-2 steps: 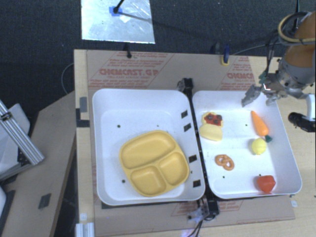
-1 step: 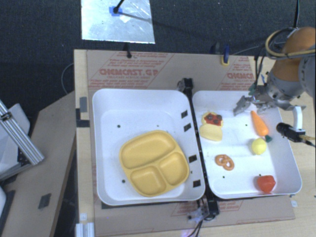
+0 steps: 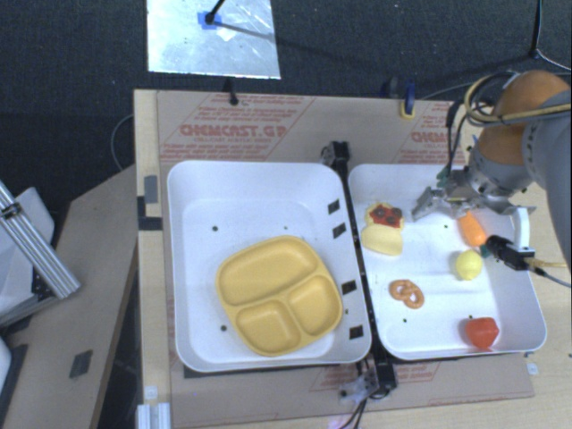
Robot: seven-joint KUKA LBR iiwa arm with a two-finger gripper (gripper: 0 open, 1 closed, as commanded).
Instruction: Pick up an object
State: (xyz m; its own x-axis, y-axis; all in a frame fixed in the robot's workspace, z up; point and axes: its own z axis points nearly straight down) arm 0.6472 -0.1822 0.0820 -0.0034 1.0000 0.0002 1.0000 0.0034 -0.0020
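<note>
The right bin [image 3: 447, 342] holds several toy foods. A yellow cheese wedge with a red topping [image 3: 383, 231] lies at its left side, a pretzel [image 3: 406, 291] sits in the middle, and a yellow lemon [image 3: 468, 264] is to the right. A red pepper [image 3: 482, 332] rests at the front right, and an orange carrot [image 3: 472, 229] lies near the back right. My gripper [image 3: 441, 207] hangs over the back of this bin, just left of the carrot. Its fingers are spread open with nothing between them.
The left bin [image 3: 192, 239] holds a yellow three-compartment plate [image 3: 279, 293]. A divider with black clips [image 3: 350, 239] separates the bins. The grey and orange arm [image 3: 527, 123] comes in from the right, above the back right corner.
</note>
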